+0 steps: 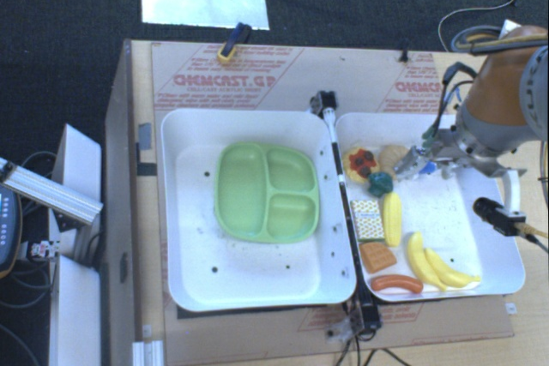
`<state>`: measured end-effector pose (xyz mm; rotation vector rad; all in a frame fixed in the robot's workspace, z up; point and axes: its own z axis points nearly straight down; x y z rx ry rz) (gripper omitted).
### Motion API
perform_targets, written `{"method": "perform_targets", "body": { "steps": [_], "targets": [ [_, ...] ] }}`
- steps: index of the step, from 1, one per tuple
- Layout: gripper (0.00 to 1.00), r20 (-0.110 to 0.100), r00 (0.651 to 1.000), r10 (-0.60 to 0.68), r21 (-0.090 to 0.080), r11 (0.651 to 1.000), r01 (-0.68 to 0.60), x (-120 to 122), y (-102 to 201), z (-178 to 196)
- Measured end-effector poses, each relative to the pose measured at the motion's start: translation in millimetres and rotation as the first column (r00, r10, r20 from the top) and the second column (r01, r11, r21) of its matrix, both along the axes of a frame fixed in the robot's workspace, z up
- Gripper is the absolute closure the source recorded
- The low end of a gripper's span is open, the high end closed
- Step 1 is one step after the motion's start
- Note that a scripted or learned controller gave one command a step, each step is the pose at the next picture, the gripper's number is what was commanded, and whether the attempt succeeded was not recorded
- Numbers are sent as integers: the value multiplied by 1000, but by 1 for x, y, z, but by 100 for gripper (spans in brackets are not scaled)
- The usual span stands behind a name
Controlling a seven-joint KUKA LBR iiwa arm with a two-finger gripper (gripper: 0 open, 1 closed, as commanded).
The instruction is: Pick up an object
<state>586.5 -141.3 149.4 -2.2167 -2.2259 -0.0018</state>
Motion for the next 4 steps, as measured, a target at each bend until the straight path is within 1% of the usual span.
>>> {"method": "perform_targets", "body": {
  "steps": [1, 2, 3, 4],
  "targets": [
    [0, -1, 1000, -1, -1, 1000, 1, -37, 45, -45],
    [0, 17, 1000, 0, 3, 1000, 0, -42, 40, -58],
    [100, 19, 1000, 0, 0, 1000, 0, -41, 38, -48],
    [100, 3, 1000, 0, 0, 1000, 0, 19, 108, 36]
  ]
}}
